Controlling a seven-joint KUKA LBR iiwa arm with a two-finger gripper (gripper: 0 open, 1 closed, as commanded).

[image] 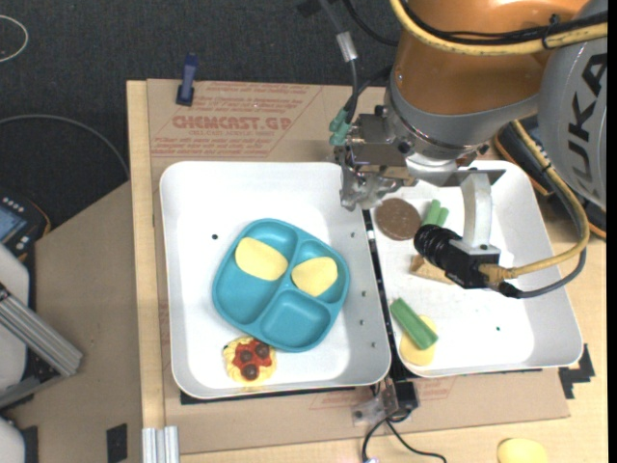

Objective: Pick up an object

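White bins (183,258), gripper (359,189) above their shared rims

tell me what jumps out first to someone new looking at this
The blue divided plate in the left bin, with two yellow pieces in its upper compartments. Then the big grey arm with its orange band, reaching over the right bin, where a green piece lies.

The surface (145,355) is a tan board printed with red lettering at 12 o'clock. Two white bins sit on it touching side by side: the left bin (188,258) and the right bin (540,326). A blue clip (186,81) rests at 11 o'clock.
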